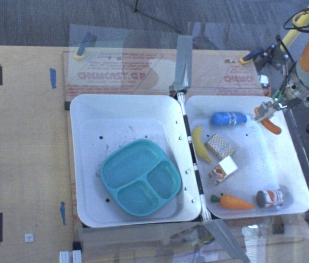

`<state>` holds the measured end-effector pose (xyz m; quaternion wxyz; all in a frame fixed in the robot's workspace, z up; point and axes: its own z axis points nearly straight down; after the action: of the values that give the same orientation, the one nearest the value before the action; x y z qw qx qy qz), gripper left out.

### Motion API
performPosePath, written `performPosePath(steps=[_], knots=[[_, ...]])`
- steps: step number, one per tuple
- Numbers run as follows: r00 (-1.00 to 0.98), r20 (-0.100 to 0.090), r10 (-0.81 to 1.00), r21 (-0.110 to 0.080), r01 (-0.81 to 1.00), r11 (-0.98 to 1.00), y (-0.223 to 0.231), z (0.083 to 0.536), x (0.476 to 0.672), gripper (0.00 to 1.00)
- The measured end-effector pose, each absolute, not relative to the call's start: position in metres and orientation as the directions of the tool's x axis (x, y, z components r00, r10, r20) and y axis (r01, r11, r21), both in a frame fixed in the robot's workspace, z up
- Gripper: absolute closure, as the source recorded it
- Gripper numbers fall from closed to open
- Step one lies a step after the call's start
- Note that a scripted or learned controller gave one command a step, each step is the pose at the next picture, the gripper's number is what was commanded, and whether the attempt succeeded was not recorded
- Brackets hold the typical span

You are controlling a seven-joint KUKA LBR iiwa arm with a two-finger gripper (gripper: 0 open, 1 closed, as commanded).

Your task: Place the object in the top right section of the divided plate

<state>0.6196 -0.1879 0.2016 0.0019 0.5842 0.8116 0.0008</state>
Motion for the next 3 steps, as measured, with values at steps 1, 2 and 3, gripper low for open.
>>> performPosePath(steps=[1, 2, 3], knots=[[-0.473, -0.004, 0.881, 0.005, 0.881, 0.473, -0.105, 0.266, 0.615, 1.0], [-0.533, -0.001, 0.846, 0.002, 0.846, 0.533, -0.081, 0.23, 0.593, 1.0], [-0.544, 0.0, 0.839, 0.001, 0.839, 0.544, 0.009, 0.195, 0.574, 1.0]])
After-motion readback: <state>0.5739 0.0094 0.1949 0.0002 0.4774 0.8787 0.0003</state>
